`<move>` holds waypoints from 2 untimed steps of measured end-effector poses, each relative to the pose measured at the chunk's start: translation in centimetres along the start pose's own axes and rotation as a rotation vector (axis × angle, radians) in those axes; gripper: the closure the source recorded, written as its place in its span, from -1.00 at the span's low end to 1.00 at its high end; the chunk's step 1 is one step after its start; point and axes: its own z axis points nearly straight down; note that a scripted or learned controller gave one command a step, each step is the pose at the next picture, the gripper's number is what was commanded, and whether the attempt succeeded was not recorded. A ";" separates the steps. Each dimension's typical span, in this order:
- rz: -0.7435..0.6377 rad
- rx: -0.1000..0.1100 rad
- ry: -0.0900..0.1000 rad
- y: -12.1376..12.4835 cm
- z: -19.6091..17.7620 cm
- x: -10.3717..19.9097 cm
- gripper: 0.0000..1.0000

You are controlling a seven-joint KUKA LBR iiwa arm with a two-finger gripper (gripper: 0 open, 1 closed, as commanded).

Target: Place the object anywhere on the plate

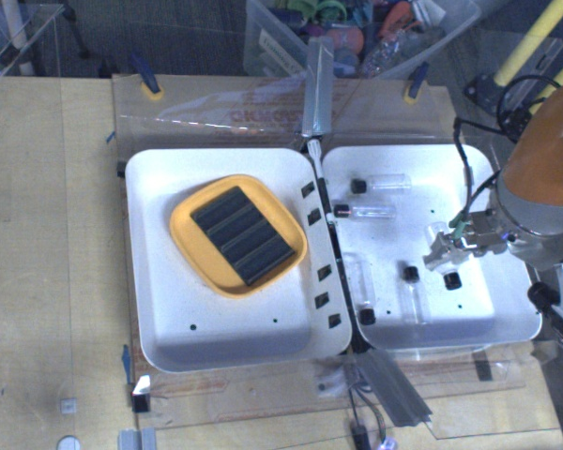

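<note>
Taking as landmark: the divider point(325, 242), which is running between the two bins and carrying a row of small black clips.
Bench point(47, 251): lying pale and wooden, stretching well to the left of the divider.
Left bin point(159, 336): sitting directly against the divider's left side, its white floor showing around the plate.
Plate point(183, 228): lying flat in the left bin, yellow and rounded-square, its right corner coming near the divider without touching it.
Black ribbed object point(242, 235): resting on the middle of the plate, turned at a slant, left of the divider and apart from it.
Tub of coloured items point(357, 17): standing beyond the divider's far end, off the bins.
Right bin point(479, 322): sitting against the divider's right side.
Clear tubes point(380, 185): lying in the right bin just right of the divider, toward its far end, each showing a dark cap.
Small black piece point(410, 273): lying on the right bin's floor, right of the divider, near the gripper.
Gripper point(446, 251): hanging low over the right bin, well right of the divider; whether it is spread or closed I cannot tell, and nothing is showing in its grasp.
Arm point(544, 176): reaching in from the right, farthest from the divider, its orange band showing.
</note>
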 end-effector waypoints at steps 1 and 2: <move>0.000 0.000 0.000 0.0 0.0 0.0 -1.00; 0.062 -0.001 -0.002 -1.2 -2.2 0.3 -1.00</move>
